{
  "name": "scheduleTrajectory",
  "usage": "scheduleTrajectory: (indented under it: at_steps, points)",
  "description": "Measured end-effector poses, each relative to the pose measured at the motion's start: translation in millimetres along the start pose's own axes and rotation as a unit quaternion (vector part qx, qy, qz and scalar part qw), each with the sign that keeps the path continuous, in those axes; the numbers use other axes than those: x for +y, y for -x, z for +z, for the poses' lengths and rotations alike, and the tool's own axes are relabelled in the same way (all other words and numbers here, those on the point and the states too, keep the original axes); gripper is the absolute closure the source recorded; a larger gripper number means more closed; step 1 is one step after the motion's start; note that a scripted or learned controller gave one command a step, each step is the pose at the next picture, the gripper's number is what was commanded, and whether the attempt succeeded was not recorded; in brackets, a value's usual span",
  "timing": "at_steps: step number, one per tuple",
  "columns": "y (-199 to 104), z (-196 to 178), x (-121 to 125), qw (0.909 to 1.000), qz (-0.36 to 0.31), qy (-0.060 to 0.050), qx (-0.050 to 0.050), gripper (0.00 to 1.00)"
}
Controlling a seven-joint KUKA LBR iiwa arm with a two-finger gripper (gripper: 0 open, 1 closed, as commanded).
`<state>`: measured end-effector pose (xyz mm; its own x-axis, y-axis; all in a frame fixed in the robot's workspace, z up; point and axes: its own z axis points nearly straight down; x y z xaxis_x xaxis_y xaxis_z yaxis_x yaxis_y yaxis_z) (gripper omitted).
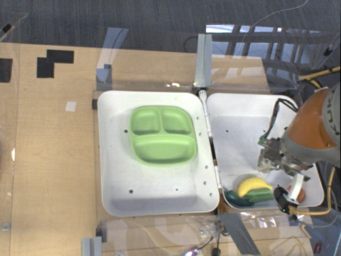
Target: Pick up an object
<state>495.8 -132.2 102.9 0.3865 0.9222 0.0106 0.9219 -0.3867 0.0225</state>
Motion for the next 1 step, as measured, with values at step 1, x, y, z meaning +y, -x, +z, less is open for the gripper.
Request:
scheduleTrajectory:
  at_steps: [1]
  points:
    - [-59.5,-226.8,-27.0,0.9994,0.033,-0.009,-0.005,1.0]
